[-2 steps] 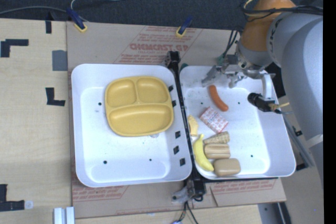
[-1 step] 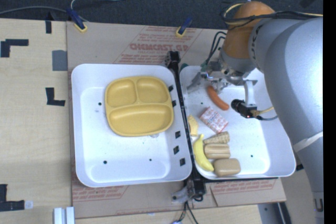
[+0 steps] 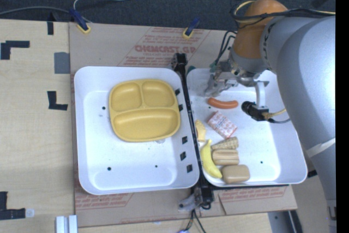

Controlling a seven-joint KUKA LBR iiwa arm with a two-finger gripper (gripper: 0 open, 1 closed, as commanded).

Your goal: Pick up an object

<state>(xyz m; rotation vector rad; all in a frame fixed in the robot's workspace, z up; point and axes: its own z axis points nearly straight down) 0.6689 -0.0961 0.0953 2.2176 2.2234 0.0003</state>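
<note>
My gripper (image 3: 217, 84) hangs over the far part of the right bin (image 3: 283, 163), just above and left of an orange-red sausage (image 3: 222, 103). Nearer the front of that bin lie a pink-and-white wrapped packet (image 3: 222, 124), a yellow banana (image 3: 208, 158), a small corn cob (image 3: 225, 144) and two tan bread-like pieces (image 3: 226, 157) (image 3: 235, 173). A pale yellow piece (image 3: 200, 129) rests against the bin's left wall. The fingers point down into the bin, and nothing shows between them.
The left bin (image 3: 92, 133) holds a yellow divided plate (image 3: 144, 108). A black divider (image 3: 184, 112) runs between the two bins. The big grey arm (image 3: 305, 73) covers the right side of the bench. Blue and yellow clamps (image 3: 82, 23) (image 3: 191, 30) sit on the cardboard's far edge.
</note>
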